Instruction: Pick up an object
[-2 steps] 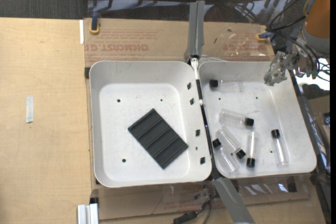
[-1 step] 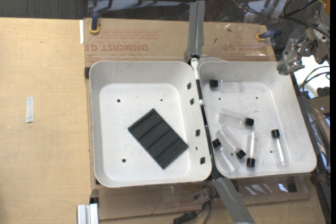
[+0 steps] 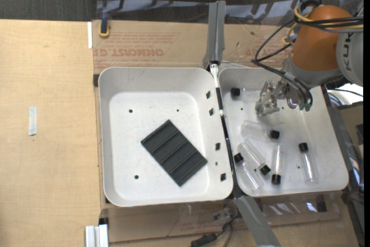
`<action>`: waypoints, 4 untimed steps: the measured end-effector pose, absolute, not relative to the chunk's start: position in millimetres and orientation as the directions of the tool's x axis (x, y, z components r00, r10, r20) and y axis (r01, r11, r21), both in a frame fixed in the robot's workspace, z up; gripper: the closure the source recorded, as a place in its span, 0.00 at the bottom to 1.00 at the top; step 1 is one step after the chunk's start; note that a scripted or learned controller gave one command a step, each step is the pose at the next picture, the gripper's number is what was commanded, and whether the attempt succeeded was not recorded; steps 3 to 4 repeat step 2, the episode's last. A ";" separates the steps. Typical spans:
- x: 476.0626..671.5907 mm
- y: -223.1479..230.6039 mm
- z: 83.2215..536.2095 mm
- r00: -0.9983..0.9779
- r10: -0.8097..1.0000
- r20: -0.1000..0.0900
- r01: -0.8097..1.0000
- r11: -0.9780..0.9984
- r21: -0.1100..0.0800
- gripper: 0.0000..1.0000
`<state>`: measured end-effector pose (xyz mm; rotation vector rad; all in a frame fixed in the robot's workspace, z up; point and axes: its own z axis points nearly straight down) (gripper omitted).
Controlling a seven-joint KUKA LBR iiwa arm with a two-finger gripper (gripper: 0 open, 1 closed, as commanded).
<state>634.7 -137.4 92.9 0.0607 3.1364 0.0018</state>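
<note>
From my station the pick looked not yet made: I saw nothing between the fingers of the gripper [image 3: 267, 106], which hung over the upper part of the right bin [image 3: 341, 176], and every object I could make out lay on a bin floor. Whether the claw was released or clenched I could not tell; at that slant the metal fingers blurred together against the white, and I would not guess. The likely candidates were the clear vials with black caps scattered in the right bin. One vial [image 3: 261, 130] lay just below the claw, its cap toward the right, and it seemed the nearest thing to take, though its clear body was hard to trace against the bin. Three more lay lower: a vial [image 3: 252, 155] near the divider, another [image 3: 276, 163] standing roughly upright in the picture, and a third [image 3: 308, 162] toward the right wall, all well apart from the claw. A lone black cap [image 3: 235, 91] sat to the claw's left near the top wall. The dark ribbed block [image 3: 173, 152] lay alone in the left bin [image 3: 107, 142], far across the divider. So what remained, in my judgement, was the whole grasp: descend, close, lift.
</note>
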 end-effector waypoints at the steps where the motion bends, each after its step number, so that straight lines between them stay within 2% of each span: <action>1: 636.0 -137.2 103.3 -0.999 0.041 -0.010 0.041 0.999 0.002 1.00; 2: 654.7 -90.4 211.8 -0.962 0.274 -0.006 0.274 0.962 0.002 1.00; 4: 654.7 -90.4 211.8 -0.962 0.274 -0.006 0.274 0.962 0.002 1.00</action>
